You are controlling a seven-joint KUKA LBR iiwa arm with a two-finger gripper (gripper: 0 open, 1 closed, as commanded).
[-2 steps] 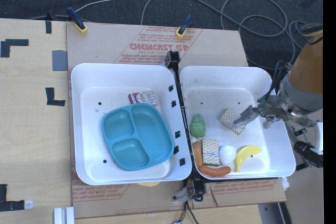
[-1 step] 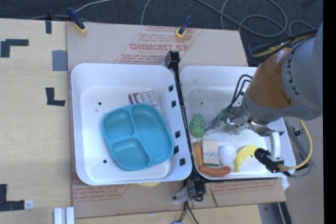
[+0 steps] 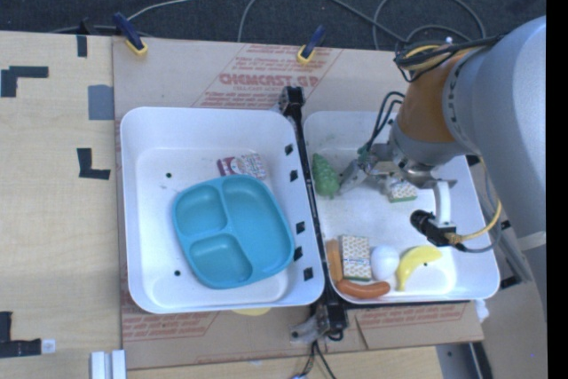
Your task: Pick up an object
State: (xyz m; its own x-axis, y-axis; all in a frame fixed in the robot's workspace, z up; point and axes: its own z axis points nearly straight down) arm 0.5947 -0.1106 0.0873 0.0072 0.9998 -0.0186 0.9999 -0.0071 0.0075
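Now my pincer (image 3: 366, 169) hangs low in the right bin (image 3: 461, 284), reaching toward nine o'clock; whether it is spread I cannot tell. Just beside it at nine o'clock lies the green object (image 3: 326, 177). A banana (image 3: 415, 263) lies toward five o'clock.

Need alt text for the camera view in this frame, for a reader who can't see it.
A grey robot arm with an orange band reaches from the right into the right bin, its hand low beside a green item. At that bin's near edge lie a banana, a white egg-like ball and a sausage. The left bin holds a blue divided plate.
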